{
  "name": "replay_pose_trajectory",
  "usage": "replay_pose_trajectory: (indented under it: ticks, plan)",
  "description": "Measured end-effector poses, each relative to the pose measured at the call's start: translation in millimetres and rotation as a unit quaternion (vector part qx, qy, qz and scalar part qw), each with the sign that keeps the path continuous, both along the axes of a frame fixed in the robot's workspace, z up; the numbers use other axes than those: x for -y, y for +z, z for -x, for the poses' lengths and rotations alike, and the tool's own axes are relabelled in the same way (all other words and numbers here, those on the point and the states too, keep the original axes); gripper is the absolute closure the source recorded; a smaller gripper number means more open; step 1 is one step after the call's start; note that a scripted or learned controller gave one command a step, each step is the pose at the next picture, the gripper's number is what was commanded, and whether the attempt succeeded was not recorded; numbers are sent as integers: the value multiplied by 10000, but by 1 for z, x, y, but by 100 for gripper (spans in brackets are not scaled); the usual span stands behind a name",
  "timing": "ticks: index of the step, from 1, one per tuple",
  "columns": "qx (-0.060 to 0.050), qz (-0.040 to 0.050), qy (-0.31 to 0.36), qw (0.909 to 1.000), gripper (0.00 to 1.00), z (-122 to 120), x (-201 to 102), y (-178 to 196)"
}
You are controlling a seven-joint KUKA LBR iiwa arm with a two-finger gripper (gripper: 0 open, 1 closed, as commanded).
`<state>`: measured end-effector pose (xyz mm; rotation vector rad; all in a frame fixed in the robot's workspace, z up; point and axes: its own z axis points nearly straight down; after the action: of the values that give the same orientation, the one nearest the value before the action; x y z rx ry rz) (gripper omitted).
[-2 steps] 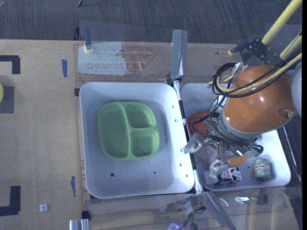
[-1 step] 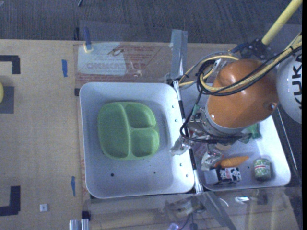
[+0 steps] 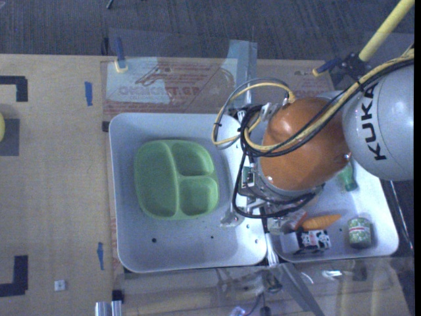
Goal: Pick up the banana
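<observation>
Banana first: you cannot place it from this view, and my guess is that it lies under the arm, which would explain why the wrist hangs where it does. Starting at the far left, a yellow sliver (image 3: 2, 128) sits at the bench's edge (too cut off to name, so don't count on it). Next comes the left bin (image 3: 125, 242), with a green divided plate (image 3: 176, 178) lying flat in its middle. Over the seam between the bins stands the orange wrist band (image 3: 302, 150), pointing straight down, and it covers the gripper (image 3: 240, 212) beneath it; whether that is wide, narrow or holding anything, you cannot tell. In the right bin (image 3: 388, 242) a carrot (image 3: 320, 221) lies just beside the wrist, with a small green-topped jar (image 3: 360, 232) near the corner.
</observation>
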<state>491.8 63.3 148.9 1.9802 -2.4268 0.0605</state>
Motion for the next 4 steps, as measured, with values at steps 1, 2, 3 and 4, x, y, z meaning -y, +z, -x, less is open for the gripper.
replay_pose_trajectory:
  ticks: [1, 2, 3, 4]
  plan:
    - [57, 32, -24, 10000, 0, -22, -2, -15]
    - [-61, -202, -346, 9992, 0, -70, 24, 37]
    - [-34, -229, -369, 9990, 100, -71, 23, 48]
    - [-37, -228, -365, 9991, 0, -71, 23, 48]
